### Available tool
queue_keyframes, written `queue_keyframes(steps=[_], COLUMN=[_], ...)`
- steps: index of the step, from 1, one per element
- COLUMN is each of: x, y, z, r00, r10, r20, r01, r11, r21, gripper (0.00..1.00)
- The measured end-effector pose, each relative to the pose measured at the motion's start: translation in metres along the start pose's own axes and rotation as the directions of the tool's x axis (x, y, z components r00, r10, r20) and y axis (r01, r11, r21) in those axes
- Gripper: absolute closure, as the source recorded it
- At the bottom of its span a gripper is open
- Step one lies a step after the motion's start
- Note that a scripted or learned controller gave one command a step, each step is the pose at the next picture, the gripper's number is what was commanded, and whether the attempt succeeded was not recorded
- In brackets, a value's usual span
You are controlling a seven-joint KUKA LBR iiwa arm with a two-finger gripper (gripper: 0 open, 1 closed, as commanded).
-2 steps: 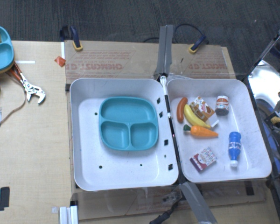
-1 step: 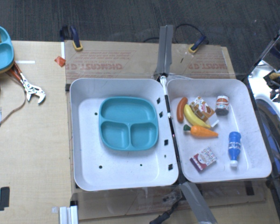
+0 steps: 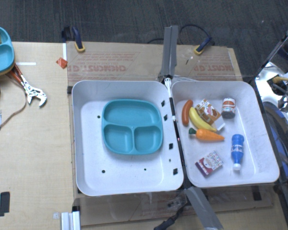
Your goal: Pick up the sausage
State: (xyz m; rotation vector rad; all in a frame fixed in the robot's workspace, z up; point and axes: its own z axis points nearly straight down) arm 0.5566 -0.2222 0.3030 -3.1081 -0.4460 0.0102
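From my remote station I found the sausage [image 3: 185, 112] in the right bin [image 3: 260, 143], a smooth reddish-orange cylinder with rounded ends. It lay lengthwise close to that bin's left wall, toward its far-left corner. Just beside it on the right was a curved yellow plastic banana [image 3: 200, 120], and I could not tell whether the two touched. Below the banana lay a glossy orange carrot [image 3: 210, 136], tapering toward the right and with a green stub at its left end. A crinkled, printed snack packet [image 3: 209, 109] sat by the banana's far side, and a small brown can [image 3: 228, 108] stood near the far edge. Toward the bin's near-right corner lay a blue bottle [image 3: 236, 150] with a white cap. Near it, closer to the bin's near edge, was a small red-and-white carton [image 3: 209, 163]. The left bin [image 3: 86, 169], shallow, white and round-cornered, held a matte teal divided plate [image 3: 133, 127] with three compartments near its middle. On the bench's far-left part rested a shiny metal adjustable wrench [image 3: 34, 95]. How the claw stood I could not tell.
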Motion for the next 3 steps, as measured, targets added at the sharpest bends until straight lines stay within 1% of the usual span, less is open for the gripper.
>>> queue_keyframes(steps=[1,2,3], x=[-0.076,-0.076,0.008], y=[-0.022,-0.022,0.002], z=[-0.009,0.005,0.0], r00=[1.0,0.999,0.994], r10=[0.026,0.044,-0.105], r20=[-0.002,-0.001,-0.002], r01=[-0.026,-0.044,0.105], r11=[1.0,0.999,0.994], r21=[-0.001,-0.001,-0.002], gripper=[1.0,1.0,1.0])
